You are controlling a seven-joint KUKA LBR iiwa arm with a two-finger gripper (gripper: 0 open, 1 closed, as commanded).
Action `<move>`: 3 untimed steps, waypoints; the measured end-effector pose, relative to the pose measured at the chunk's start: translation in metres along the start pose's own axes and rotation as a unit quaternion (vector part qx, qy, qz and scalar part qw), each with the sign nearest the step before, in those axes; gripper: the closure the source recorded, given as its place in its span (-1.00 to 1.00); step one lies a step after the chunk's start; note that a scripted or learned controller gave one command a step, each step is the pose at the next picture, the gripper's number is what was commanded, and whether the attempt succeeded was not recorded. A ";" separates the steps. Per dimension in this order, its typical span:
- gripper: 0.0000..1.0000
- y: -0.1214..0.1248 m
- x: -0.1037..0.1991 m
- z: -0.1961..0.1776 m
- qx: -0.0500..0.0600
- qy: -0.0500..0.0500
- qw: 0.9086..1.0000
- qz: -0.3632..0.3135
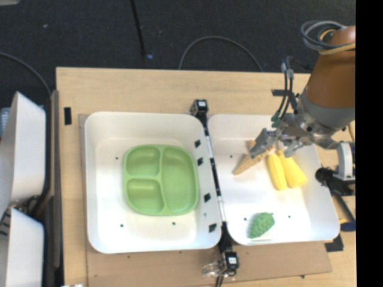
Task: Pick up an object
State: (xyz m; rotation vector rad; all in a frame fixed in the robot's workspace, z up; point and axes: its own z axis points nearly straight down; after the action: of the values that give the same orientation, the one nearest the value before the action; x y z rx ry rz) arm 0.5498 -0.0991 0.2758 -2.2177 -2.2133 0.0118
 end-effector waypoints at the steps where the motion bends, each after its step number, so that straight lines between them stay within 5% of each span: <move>1: -1.00 0.002 0.000 -0.006 -0.007 0.000 1.000 -0.001; 3: -1.00 -0.001 -0.001 0.097 -0.004 -0.001 1.000 0.000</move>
State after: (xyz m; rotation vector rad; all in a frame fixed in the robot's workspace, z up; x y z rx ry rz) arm 0.5475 -0.0997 0.1783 -2.2216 -2.2185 0.0058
